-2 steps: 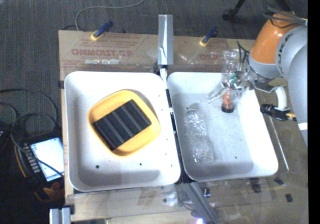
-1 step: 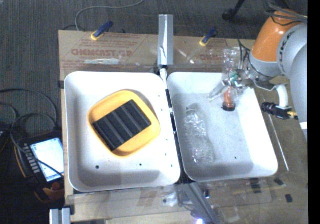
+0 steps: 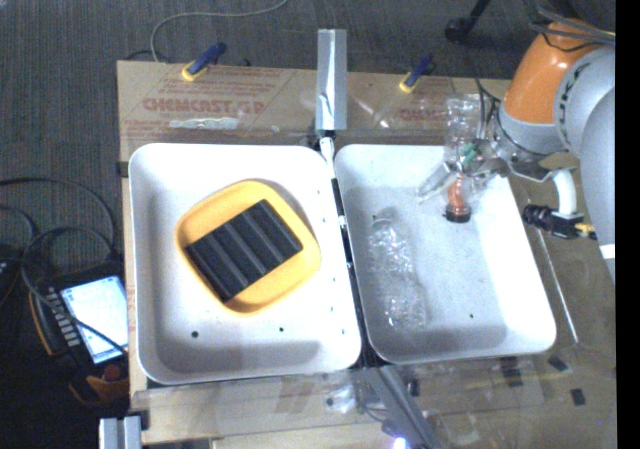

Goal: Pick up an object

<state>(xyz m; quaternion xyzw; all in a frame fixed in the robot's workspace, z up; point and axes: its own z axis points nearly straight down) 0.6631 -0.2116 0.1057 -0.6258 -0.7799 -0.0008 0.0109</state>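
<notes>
In the right-hand white bin [image 3: 500,327], near its far edge, the claw [image 3: 458,199] points down with its tip at or just above the bin floor. The arm [image 3: 560,87], grey w/ an orange band, comes in from the right edge of the view. Can't tell whether the claw is wide or narrow; its metal parts blur together, and a small reddish-brown bit sits at its tip. Can't tell if anything is gripped.

Just left of the claw and a bit nearer the camera lies a clear, crinkly plastic object [image 3: 392,249], hard to make out against the white floor. A second clear piece [image 3: 405,309] lies beyond it, closer to the near rim. Neither touches the claw.

Well to the left of the claw, in the other white bin [image 3: 150,337], a yellow tray-like object w/ a black ribbed insert [image 3: 248,245] lies flat, turned at an angle.

Both bins sit side by side on a brown surface [image 3: 200,102]. Two blue-and-yellow clamps [image 3: 204,60] grip its far edge.
</notes>
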